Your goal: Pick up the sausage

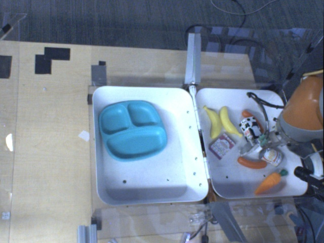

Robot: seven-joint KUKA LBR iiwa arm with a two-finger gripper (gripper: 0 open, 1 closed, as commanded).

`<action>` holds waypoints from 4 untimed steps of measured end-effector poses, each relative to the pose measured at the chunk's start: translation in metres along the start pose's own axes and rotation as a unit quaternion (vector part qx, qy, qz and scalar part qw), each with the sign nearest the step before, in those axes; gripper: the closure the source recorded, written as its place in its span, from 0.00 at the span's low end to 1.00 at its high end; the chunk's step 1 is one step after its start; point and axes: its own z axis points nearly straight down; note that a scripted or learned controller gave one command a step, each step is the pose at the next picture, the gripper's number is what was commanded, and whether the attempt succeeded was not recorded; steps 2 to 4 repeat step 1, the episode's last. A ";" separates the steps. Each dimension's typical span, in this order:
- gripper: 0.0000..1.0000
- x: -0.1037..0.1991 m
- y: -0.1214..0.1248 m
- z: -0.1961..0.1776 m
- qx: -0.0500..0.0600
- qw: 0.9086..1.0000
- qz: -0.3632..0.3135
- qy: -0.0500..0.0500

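Observation:
The sausage (251, 162) is a short orange-red link lying flat in the right bin (228, 186), toward its front right. My gripper (259, 142) hangs low over that bin, just behind and slightly right of the sausage, among a cluster of small items. The arm's orange band (306, 105) rises to the right of it. Nothing shows the sausage lifted; it rests on the bin floor.
Two yellow bananas (221, 122), a small maroon packet (221, 147), a black-and-white cow toy (248, 126), a small jar (272, 157) and an orange carrot (268, 182) share the right bin. A blue divided plate (132, 129) sits in the left bin (152, 186).

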 end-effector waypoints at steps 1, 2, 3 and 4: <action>0.00 0.023 -0.037 -0.001 -0.002 1.000 -0.016 -0.001; 0.00 0.023 -0.037 -0.001 -0.002 1.000 -0.016 -0.001; 0.00 0.023 -0.037 -0.001 -0.002 1.000 -0.016 -0.001; 0.00 0.023 -0.037 -0.001 -0.002 1.000 -0.016 -0.001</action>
